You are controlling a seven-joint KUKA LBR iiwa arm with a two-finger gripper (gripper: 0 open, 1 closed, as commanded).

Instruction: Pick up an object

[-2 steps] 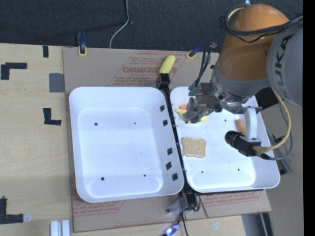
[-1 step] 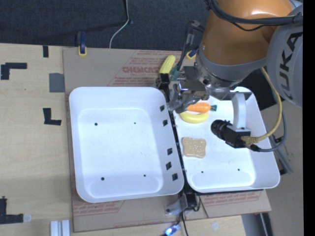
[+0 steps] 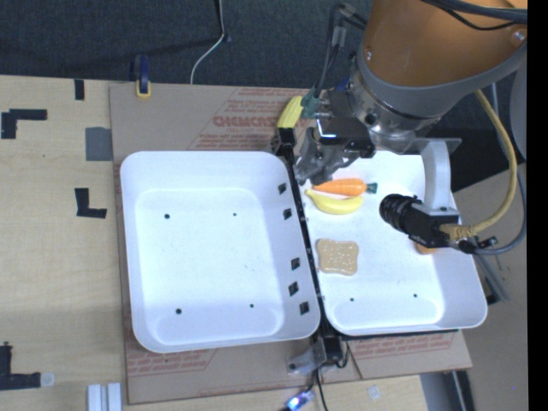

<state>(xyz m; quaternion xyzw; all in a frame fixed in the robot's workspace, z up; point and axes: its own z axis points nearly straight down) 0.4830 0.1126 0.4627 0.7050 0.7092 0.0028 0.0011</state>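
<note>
From the one camera above the counter (image 3: 51, 255), two shallow white bins sit side by side on a brown cardboard sheet (image 3: 231, 118). The left bin (image 3: 137, 174) shows bare white floor with a few small dark dots. The right bin (image 3: 445, 315) holds the loose objects. The grey arm with its orange band (image 3: 445, 24) comes in from the upper right and leans over the far end of the right bin.

The hand (image 3: 330, 165) hangs low at the bin's far left corner, close by the divide between the two bins; its dark, cluttered parts blur together, so I cannot tell whether it is spread or closed, and nothing can be made out between its parts.

Just below the hand lies an orange carrot (image 3: 342, 187) with a green tip pointing right, and it rests touching the top of a yellow banana (image 3: 336, 203), which curves beneath it. Nearer the camera, apart from that pair, a tan slice of toast (image 3: 337, 256) lies flat on the bin floor. To the right of the banana, a black cylindrical fitting (image 3: 411, 217) juts out with a yellowish hose (image 3: 505, 195) looping away from it toward the arm.

A small yellow and green piece (image 3: 292, 112) shows at the hand's upper left, above the bin rim.
</note>
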